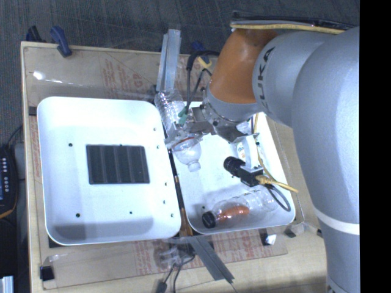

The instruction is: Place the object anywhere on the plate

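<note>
The big grey arm with its orange band (244, 66) leans in over the right-hand shallow white bin (208, 176), its wrist down near that bin's upper left corner. The gripper (186, 127) sits low there, and what looks like a crumpled clear plastic bottle (186, 154) lies right under it, against the wall between the two bins. Whether the gripper has hold of it I cannot tell from here; the wrist hides the working end.

Lower in the same bin lies a clear bottle with a black cap and an orange patch inside (235, 212), well apart from the gripper. The dark ribbed rectangular plate (118, 163) sits in the middle of the left white bin (61, 127), with nothing on it.

I'd judge this to be the picking stage. Next comes a clean lift over the dividing wall, then a carry left to the plate.
</note>
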Tool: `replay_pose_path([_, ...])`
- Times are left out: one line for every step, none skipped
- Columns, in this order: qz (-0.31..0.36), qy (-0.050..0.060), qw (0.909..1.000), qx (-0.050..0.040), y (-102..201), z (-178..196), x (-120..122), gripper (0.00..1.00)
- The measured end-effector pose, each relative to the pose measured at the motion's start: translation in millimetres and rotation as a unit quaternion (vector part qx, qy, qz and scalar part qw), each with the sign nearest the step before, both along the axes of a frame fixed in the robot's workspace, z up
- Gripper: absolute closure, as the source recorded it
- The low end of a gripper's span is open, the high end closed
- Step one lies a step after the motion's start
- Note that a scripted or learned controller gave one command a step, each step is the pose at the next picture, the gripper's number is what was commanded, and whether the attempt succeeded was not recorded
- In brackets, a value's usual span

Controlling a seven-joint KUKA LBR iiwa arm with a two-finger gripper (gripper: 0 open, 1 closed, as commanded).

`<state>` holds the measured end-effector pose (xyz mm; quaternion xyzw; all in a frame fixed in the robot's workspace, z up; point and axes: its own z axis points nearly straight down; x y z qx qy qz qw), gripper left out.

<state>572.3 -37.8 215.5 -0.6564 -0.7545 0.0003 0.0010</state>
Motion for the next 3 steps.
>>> replay_pose_path([-0.025, 0.002, 0.9997, -0.0009, 30.7, -24.8, -17.7, 1.00])
replay_pose_path([0.080, 0.001, 0.9968, -0.0006, 71.8, -1.8, 15.4, 1.00])
replay_pose_path([0.080, 0.001, 0.9968, -0.0006, 71.7, -1.8, 15.4, 0.00])
